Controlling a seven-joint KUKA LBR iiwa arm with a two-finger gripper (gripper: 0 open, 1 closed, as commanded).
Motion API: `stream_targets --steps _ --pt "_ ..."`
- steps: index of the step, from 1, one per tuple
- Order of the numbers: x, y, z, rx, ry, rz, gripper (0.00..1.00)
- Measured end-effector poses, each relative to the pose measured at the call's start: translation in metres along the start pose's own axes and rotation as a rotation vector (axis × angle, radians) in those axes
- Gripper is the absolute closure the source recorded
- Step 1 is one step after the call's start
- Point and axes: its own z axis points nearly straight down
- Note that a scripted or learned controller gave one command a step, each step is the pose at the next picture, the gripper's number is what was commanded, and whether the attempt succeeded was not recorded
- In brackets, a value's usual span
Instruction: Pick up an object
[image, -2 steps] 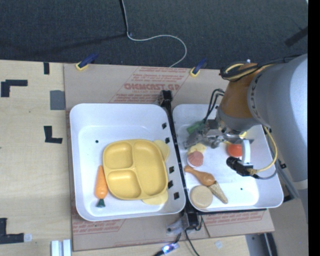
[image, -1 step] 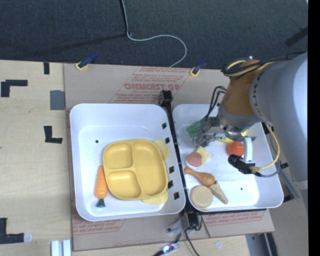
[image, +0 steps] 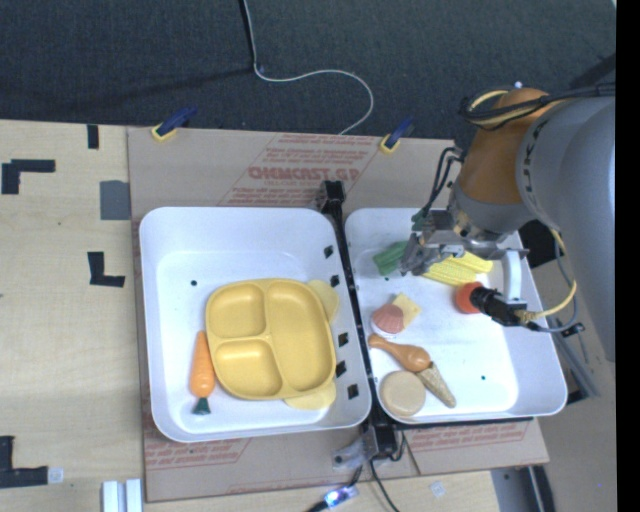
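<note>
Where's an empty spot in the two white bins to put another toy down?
Left bin: bare floor along the far side, above the yellow divided plate. Right bin: a bare patch at the near right, right of the drumstick and cone. It is crowded around the gripper, corn and green toy.

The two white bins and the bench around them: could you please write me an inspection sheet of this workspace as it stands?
Surface: cardboard sheet under two shallow white bins, left bin and right bin.
Job's things: right bin holds green toy vegetable, yellow corn cob, red toy, pink shell-like piece, drumstick, round tan biscuit, ice-cream cone.
Clutter: left bin holds yellow divided plastic tray and orange toy carrot.
Grippers: two-finger gripper low over the right bin's far end, beside the green vegetable.
Cables: white cable beyond the cardboard.
Surroundings: dark floor.
</note>
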Motion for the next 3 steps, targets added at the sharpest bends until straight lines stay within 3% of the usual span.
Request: stream_targets --steps 2,3 --pt "0.004 0.001 -0.085 0.000 0.000 -0.001 1.00" --pt "0.032 -0.048 -0.079 0.008 0.001 0.000 1.00"
